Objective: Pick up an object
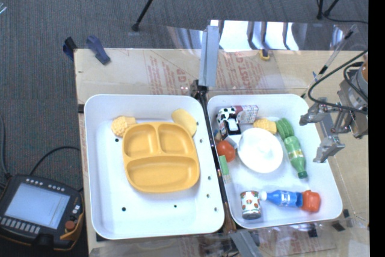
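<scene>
The gripper [325,129] hangs over the right edge of the right bin [334,189], its two fingers spread apart with nothing between them. Just beside it, inside the bin, a green bottle [295,153] lies next to a white bowl [260,150] in the middle. Near the front edge lie a blue bottle [283,197] and a small can [251,204]. The left bin [99,189] carries a yellow divided plate [160,156] in its middle.
</scene>
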`<state>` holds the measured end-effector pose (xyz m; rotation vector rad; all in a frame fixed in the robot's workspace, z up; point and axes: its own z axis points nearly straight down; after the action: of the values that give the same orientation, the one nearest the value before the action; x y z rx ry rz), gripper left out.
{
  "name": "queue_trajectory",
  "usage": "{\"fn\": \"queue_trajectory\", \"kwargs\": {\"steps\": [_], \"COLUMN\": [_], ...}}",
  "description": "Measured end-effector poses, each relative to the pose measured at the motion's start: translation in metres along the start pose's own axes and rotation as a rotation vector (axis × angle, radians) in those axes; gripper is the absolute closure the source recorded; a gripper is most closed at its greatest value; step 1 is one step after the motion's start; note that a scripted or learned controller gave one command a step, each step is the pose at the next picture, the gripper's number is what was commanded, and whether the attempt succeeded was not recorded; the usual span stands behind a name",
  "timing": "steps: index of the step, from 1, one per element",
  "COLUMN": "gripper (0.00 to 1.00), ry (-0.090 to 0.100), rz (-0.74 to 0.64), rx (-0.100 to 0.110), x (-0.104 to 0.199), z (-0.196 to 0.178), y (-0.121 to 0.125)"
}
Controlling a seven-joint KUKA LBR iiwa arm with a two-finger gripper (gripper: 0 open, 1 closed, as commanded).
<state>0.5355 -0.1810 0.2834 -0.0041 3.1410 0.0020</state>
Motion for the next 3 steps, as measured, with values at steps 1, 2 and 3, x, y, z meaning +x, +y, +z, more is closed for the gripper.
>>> {"fn": "queue_trajectory", "kwargs": {"steps": [1, 2, 3], "gripper": [0.0, 0.0, 0.0], "ry": [0.007, -0.011, -0.008], "rz": [0.247, 0.095, 0.171], "rx": [-0.001, 0.003, 0.002], "x": [-0.053, -0.105, -0.095], "z": [0.117, 0.19, 0.192], "y": [-0.031, -0.029, -0.028]}}
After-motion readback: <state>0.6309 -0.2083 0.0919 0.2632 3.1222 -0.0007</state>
